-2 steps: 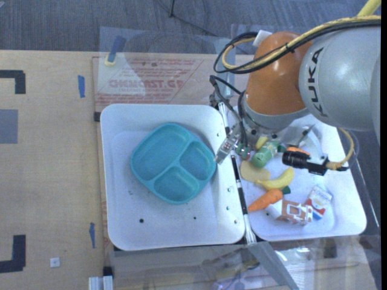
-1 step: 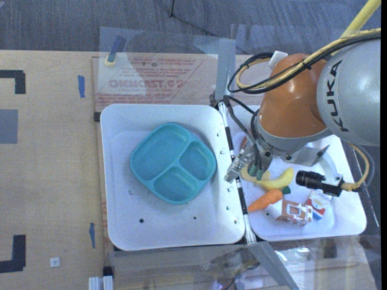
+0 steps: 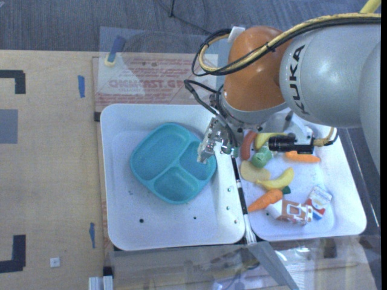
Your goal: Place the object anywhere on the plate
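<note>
Wooden bench (image 3: 48, 180) stood on grey carpet, with blue tape bits on top. Big grey arm (image 3: 338, 71) with orange band reached in from right. Two white bins sat side by side. Left bin (image 3: 121, 222) held blue plate (image 3: 166, 162) with three sections. Right bin (image 3: 351, 216) held toy food: carrot (image 3: 264, 200), banana (image 3: 275, 179), green piece (image 3: 262, 158), small carton (image 3: 294, 211). Gripper (image 3: 207, 148) hung over plate's right edge. Nothing seen between fingers; open or closed, could not tell. Toys all lay in right bin, none on plate.
</note>
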`<state>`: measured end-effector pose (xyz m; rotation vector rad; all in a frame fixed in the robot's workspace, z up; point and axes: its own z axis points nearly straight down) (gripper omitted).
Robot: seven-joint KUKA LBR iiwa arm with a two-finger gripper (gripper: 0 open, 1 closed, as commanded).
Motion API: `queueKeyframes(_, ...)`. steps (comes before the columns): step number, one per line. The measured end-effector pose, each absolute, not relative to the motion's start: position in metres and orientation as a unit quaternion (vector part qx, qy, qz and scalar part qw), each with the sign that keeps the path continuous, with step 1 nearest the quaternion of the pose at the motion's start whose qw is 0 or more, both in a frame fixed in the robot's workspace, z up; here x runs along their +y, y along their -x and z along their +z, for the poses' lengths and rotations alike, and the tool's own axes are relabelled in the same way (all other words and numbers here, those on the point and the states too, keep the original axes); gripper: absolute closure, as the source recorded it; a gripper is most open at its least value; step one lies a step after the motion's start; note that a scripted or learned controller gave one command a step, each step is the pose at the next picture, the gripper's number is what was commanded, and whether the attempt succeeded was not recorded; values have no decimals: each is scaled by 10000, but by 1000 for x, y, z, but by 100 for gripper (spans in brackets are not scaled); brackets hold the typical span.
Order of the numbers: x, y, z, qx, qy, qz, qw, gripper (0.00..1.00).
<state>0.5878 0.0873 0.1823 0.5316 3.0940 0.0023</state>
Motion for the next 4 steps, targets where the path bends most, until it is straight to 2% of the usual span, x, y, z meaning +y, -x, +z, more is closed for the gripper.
queueKeyframes(1, 134, -583, 189, 9911, -1332, 8, 13, 100)
queueKeyframes(2, 112, -532, 169, 9870, -1605, 2, -15, 100)
queueKeyframes(3, 95, -480, 138, 9984, 568, 5, -15, 100)
queueKeyframes(4, 117, -487, 156, 9582, 2862, 15, 8, 100)
